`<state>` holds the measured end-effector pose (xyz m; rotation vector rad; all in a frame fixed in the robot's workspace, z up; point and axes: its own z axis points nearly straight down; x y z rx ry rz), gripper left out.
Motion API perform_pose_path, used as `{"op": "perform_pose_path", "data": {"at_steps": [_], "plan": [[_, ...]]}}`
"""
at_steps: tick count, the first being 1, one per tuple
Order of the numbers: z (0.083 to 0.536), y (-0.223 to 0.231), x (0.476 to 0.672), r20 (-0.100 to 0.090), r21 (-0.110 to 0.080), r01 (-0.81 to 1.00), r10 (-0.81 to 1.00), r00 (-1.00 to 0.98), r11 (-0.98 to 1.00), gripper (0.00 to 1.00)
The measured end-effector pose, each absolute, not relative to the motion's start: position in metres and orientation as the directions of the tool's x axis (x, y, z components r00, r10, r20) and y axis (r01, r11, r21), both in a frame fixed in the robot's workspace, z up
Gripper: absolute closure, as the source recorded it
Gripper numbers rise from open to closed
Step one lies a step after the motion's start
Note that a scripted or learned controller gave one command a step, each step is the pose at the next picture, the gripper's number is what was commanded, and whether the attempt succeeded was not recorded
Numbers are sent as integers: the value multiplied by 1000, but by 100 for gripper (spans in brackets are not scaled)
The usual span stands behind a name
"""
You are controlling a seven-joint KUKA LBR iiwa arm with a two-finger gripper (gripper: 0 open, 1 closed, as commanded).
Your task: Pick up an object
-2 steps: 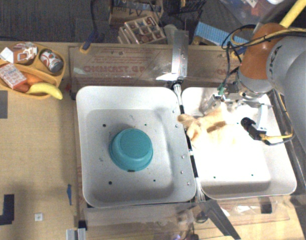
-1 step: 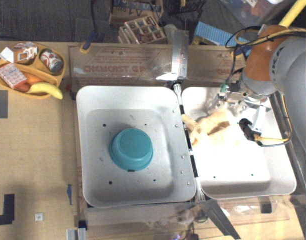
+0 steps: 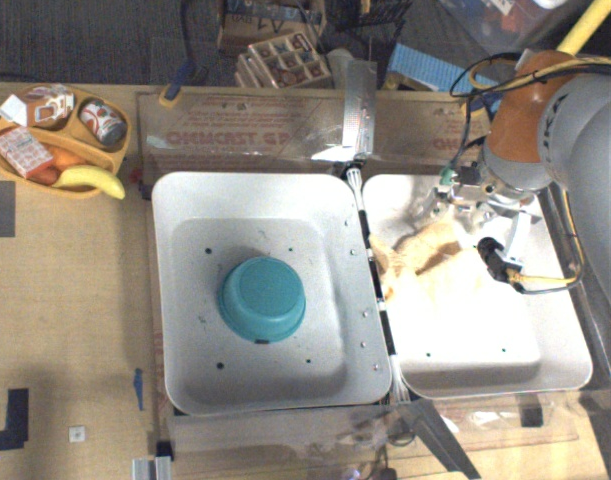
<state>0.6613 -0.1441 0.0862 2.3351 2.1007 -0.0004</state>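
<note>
A teal bowl (image 3: 264, 298) lies upside down in the middle of the left white bin (image 3: 185, 208). A tan, blurred object (image 3: 417, 252) lies in the right white bin (image 3: 545, 358), against its left wall. My gripper (image 3: 463, 206) hangs over the back of the right bin, just above and to the right of the tan object. Whether it touches that object cannot be made out. The grey arm with its orange band (image 3: 525, 118) reaches in from the upper right.
A yellow tray (image 3: 5, 153) with a banana (image 3: 90, 178) and packets sits on the bench at far left. A cardboard strip (image 3: 255, 133) runs behind the bins. A black cable (image 3: 515, 273) hangs from the wrist over the right bin.
</note>
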Motion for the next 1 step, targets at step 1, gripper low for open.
{"op": "perform_pose_path", "data": {"at_steps": [1], "plan": [[99, -143, 663, 0, 6, 995, 995, 103, -103, 100]]}}
